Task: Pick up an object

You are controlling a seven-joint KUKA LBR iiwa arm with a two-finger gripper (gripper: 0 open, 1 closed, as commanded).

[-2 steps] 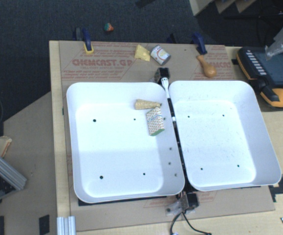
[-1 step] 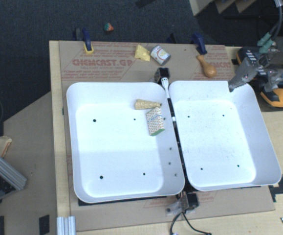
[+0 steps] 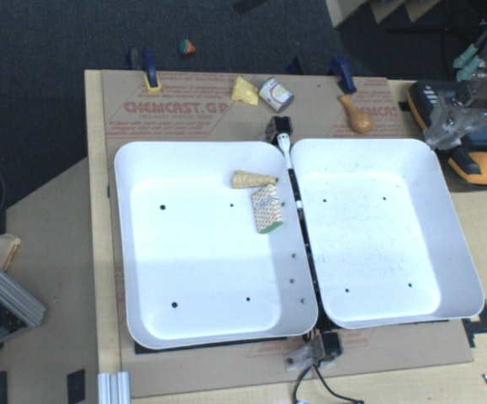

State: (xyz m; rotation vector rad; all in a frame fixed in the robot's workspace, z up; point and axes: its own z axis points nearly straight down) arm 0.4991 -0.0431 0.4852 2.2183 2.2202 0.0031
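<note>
My hand's state I cannot tell; the tan cone-shaped piece (image 3: 253, 179) and patterned green-white packet (image 3: 267, 208) lie touching in the left white bin (image 3: 142, 225), reachable.

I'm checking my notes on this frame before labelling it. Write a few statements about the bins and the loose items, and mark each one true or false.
1. The left bin holds two things, a tan cone-shaped piece and a patterned packet. True.
2. Those two things lie in the left bin's near left corner. False: they lie near its far right corner.
3. A yellow wedge lies on the board behind the bins. True.
4. The gripper hangs over the left bin. False: it is at the right edge, beyond the right bin.
</note>
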